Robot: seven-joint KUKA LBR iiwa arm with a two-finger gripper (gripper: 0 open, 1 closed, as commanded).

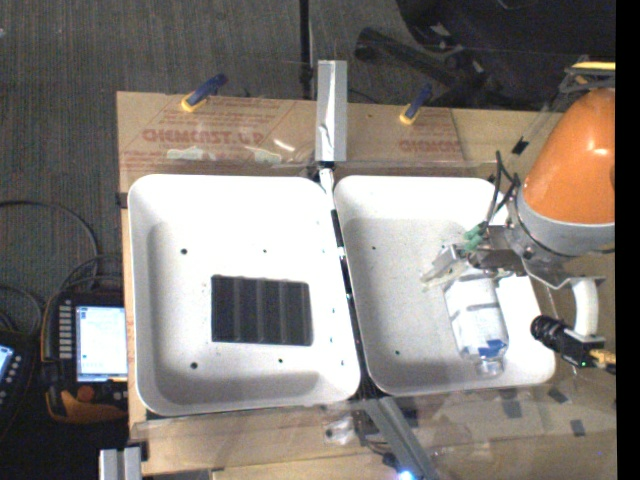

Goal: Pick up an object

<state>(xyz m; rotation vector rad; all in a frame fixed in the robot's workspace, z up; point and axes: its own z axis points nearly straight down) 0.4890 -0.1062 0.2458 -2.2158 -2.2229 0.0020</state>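
The tool [462, 261] sits low in the right bin [400, 208] at the bottle [478, 320], its grip state hidden; a black tray [261, 310] lies in the left bin [170, 218].

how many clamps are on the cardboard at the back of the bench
2: one clamp near the back left above the left bin, one above the right bin. The arm could hide others.
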